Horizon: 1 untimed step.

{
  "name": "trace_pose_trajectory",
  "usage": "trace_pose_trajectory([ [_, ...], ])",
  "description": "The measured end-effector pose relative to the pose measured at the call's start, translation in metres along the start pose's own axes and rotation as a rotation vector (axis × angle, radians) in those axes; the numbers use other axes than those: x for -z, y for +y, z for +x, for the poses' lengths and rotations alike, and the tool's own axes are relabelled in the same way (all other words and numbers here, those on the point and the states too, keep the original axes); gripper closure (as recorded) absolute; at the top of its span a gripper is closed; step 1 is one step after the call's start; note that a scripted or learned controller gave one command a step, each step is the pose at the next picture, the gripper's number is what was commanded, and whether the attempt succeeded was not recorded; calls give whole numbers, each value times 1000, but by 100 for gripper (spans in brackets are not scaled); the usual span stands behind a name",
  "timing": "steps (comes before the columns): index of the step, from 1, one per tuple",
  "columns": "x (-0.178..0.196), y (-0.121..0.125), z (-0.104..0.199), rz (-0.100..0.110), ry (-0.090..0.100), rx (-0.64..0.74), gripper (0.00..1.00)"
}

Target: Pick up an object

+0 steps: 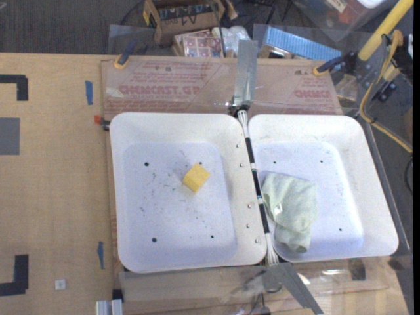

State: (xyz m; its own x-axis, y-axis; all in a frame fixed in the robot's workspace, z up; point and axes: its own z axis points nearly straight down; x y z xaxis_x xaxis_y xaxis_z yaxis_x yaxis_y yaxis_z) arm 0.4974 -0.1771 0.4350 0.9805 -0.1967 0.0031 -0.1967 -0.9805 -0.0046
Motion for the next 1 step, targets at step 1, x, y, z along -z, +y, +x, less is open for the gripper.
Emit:
trace_pose_trajectory([
  [1,-117,-77,-2,0,-4,0,100],
])
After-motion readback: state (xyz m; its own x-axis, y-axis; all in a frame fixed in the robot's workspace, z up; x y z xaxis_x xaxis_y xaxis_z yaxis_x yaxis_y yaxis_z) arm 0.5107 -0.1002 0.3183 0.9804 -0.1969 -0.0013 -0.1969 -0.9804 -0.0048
